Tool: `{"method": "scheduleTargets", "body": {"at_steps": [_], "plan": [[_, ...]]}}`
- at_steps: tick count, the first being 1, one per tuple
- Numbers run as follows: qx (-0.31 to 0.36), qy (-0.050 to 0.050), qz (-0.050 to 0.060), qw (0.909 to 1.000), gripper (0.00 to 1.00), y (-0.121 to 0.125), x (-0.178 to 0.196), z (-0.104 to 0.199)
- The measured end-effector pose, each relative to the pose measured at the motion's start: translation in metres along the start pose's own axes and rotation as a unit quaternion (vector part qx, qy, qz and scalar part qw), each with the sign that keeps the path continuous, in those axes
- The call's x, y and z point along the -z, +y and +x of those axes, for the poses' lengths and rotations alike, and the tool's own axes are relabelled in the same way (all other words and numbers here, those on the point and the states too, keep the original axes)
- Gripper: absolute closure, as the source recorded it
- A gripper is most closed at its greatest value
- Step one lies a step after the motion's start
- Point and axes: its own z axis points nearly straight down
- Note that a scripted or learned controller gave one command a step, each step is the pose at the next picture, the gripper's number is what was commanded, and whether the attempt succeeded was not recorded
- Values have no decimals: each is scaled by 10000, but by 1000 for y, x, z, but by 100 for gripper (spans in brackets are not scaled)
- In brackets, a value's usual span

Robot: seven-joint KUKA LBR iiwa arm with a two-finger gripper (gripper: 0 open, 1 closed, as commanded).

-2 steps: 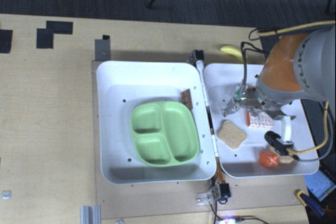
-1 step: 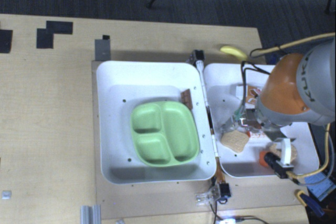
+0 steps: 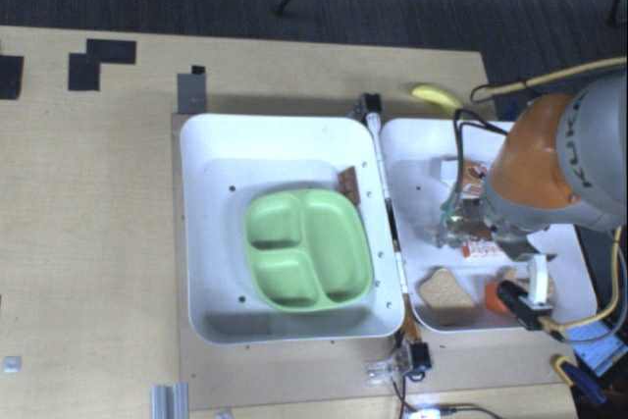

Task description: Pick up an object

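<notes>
The gripper (image 3: 453,229) was lowered into the right bin (image 3: 417,152); its grasp could not be told. A tan wedge (image 3: 445,290) lay just below it.

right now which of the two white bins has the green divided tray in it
The left bin. The green tray lies on its floor; the right bin, under the arm, holds a tan bread-like piece instead.

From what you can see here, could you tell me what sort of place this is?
Probably a robotics lab bench set up for grasping trials: two white bins side by side on a wooden bench, a grey and orange arm reaching into the right one, and loose cables around.
</notes>
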Motion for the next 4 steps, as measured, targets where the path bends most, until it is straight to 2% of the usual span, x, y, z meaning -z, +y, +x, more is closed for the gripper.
{"method": "scheduleTargets", "body": {"at_steps": [1,2,3,4], "plan": [[1,26,58,10000,100,32,-13,-21],[21,29,100,9999,100,148,-19,-24],[23,33,110,9999,100,140,15,-66],[8,20,106,9999,100,147,-20,-122]]}}
